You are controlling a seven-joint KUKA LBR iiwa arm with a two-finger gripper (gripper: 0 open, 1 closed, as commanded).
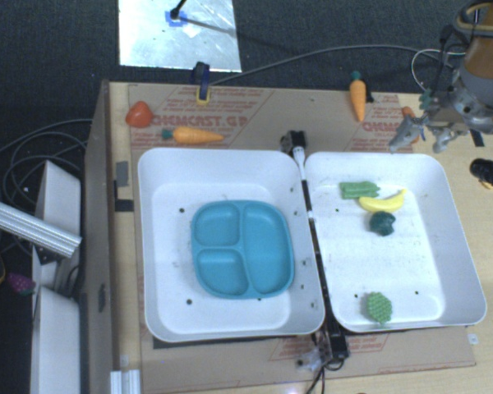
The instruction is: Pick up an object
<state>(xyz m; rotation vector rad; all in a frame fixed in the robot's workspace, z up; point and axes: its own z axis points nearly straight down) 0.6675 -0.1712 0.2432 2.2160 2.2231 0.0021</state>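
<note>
Toy banana (383, 201), one of four candidates in the right-hand bin (452, 245), not yet picked.

From where I stand the banana lies toward the back of that bin, touching a flat green piece (358, 190) behind it, with a dark teal lump (383, 224) just in front and a knobbly green toy (379, 307) well apart near the bin's front edge. The gripper (419, 135) hangs above the cardboard just beyond the bin's back rim, fingers spread apart, grasping nothing. I'd judge this the approach step. Next it must travel in over the rim, settle above one item, descend and close. The banana cluster is crowded; the lone knobbly toy looks easier. The neighbouring bin (168, 179) carries a blue divided plate (241, 248).
</note>
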